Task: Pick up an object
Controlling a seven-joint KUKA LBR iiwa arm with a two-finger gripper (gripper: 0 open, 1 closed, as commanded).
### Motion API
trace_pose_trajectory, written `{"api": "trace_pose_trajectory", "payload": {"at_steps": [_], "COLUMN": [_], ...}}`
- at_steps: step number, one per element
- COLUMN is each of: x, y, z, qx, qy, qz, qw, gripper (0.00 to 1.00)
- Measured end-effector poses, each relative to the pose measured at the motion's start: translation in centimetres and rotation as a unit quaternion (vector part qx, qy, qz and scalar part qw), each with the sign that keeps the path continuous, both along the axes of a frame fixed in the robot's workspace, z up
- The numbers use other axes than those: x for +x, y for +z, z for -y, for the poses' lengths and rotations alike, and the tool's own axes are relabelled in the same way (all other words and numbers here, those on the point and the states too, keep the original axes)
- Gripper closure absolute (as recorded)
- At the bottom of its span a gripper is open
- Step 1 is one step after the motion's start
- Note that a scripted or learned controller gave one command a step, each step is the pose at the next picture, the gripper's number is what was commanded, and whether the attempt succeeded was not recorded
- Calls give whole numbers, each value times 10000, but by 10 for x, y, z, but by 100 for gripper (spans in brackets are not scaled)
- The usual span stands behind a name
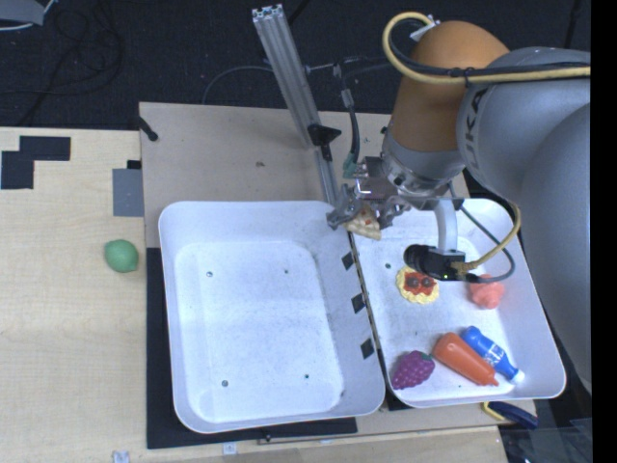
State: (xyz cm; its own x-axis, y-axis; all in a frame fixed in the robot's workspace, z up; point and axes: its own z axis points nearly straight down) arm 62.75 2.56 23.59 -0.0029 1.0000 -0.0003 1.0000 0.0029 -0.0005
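Note:
My gripper [362,214] hangs over the top left corner of the right bin [540,355], close to the divider between the bins. A small tan and yellow toy food piece [366,226] sits between its fingertips, lifted off the bin floor, so the gripper is shut on it. Lower in the same bin lie a yellow pizza-like toy [417,286], a pink lump [487,294], an orange carrot [465,358], a blue bottle [492,351] and purple grapes [413,368].
The left bin [183,258] lies beside the right one. A green ball [121,256] rests on the bench left of the bins. A slanted metal rail [294,80] rises behind the gripper. The arm's bulk covers the upper right.

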Motion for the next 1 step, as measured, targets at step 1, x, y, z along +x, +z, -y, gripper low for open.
{"api": "trace_pose_trajectory", "payload": {"at_steps": [1], "x": [20], "y": [7], "z": [-44], "qx": [1], "qy": [-4], "qz": [2], "qw": [10000], "gripper": [100]}}
